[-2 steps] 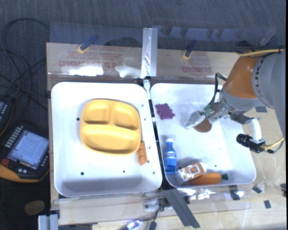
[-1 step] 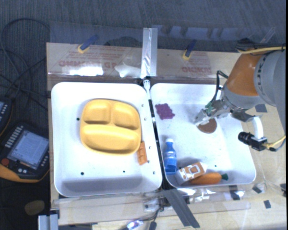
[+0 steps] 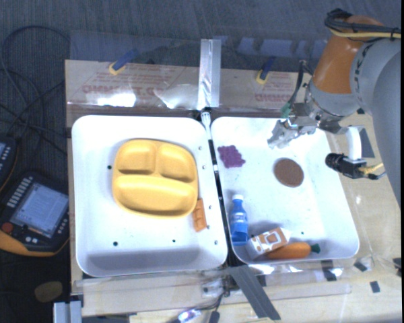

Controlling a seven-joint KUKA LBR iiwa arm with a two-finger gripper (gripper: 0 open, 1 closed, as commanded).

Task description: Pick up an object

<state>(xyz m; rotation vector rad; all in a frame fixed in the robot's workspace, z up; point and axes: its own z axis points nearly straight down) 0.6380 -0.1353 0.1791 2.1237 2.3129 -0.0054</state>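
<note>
We see the left bin (image 3: 94, 247) holding a yellow tray (image 3: 155, 178). In the right bin (image 3: 337, 207) lie a blue bottle (image 3: 238, 219), carrot (image 3: 291, 251), brown disc (image 3: 289, 172) and purple grapes (image 3: 231, 156). Our gripper (image 3: 285, 132) hovers near the far edge, nothing between its fingers; whether they are open we cannot tell. Approach stage, we judge: next, descend onto the nearby disc.

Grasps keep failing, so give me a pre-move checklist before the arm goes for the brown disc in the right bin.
1. Gripper above the right bin: ok.
2. Gripper directly over the brown disc: not ok, it sits up and left of it.
3. Disc free of neighbours: ok, the purple grape bunch and blue bottle lie apart.
4. Nothing already held: cannot tell.
5. Finger opening: cannot tell.
</note>
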